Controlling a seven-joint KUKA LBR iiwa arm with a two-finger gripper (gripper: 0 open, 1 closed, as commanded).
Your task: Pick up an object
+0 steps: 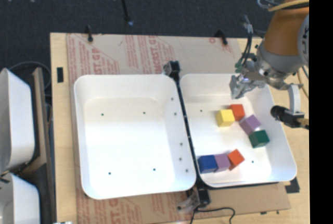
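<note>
Several small blocks lie in the right bin (276, 171): a yellow block (226, 117) touching an orange one (238, 111), a purple block (251, 123), a green block (258, 138), and near the front a row of blue (207, 163), light purple (222, 161) and orange (235, 158) blocks. My gripper (238, 86) hangs over the back of the right bin, above and just behind the yellow and orange pair. I see nothing between its fingers.
The left bin (83, 92) stands beside the right one, with a black divider clip (172, 67) at their shared back corner. The bench's wooden edge (62, 61) surrounds both bins. A black fitting (283, 112) sticks out at the right bin's rim.
</note>
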